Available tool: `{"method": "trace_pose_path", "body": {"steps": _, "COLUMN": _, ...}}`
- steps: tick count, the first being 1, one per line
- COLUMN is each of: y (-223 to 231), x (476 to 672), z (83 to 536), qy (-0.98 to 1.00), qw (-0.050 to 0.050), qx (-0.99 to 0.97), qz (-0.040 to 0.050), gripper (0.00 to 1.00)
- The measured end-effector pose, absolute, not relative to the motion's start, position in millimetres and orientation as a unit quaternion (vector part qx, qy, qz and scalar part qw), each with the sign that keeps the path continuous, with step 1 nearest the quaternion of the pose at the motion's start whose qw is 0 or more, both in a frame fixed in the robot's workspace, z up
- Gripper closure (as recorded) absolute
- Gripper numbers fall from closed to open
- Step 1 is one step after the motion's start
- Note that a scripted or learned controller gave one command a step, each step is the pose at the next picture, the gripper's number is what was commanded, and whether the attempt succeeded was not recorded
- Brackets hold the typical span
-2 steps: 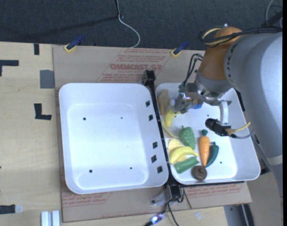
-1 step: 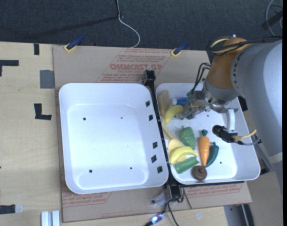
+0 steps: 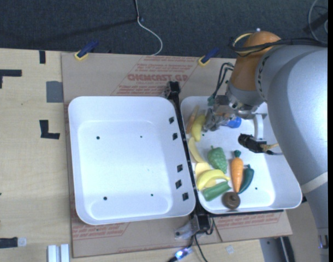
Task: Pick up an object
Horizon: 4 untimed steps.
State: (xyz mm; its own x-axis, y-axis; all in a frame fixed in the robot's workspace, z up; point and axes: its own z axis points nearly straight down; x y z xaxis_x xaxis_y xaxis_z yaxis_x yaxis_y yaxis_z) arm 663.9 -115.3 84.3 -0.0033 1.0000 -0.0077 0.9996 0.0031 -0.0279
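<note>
The right bin (image 3: 275,195) holds several toy foods: an orange carrot (image 3: 237,171), a green pepper (image 3: 216,159), yellow bananas (image 3: 211,177), a green cucumber (image 3: 215,190), a brown round piece (image 3: 231,200), a dark teal piece (image 3: 247,177), a yellow piece (image 3: 196,130) and a blue piece (image 3: 234,123). My gripper (image 3: 214,119) hangs low over the bin's far left part, just right of the yellow piece and left of the blue piece. Its tips are dark and merge with the clutter.
The left bin (image 3: 79,146) lies beside the right one, with black clips (image 3: 180,168) along the shared wall. Both rest on a cardboard sheet (image 3: 150,78). The bulky grey arm (image 3: 297,102) covers the right bin's right side. A cable (image 3: 147,29) runs at the back.
</note>
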Motion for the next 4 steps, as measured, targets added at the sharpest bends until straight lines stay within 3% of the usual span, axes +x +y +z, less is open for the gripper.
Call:
{"method": "trace_pose_path", "body": {"steps": 2, "y": -111, "x": 665.5, "z": 90, "qy": -0.706, "qw": 0.001, "qx": -0.708, "qz": 0.0115, "gripper": 1.00}}
{"method": "trace_pose_path", "body": {"steps": 3, "y": -138, "x": 669.2, "z": 147, "qy": -0.707, "qw": -0.003, "qx": -0.707, "qz": -0.0006, "gripper": 1.00}}
{"method": "trace_pose_path", "body": {"steps": 4, "y": -118, "x": 668.8, "z": 97, "qy": -0.707, "qw": -0.002, "qx": -0.707, "qz": 0.0006, "gripper": 1.00}}
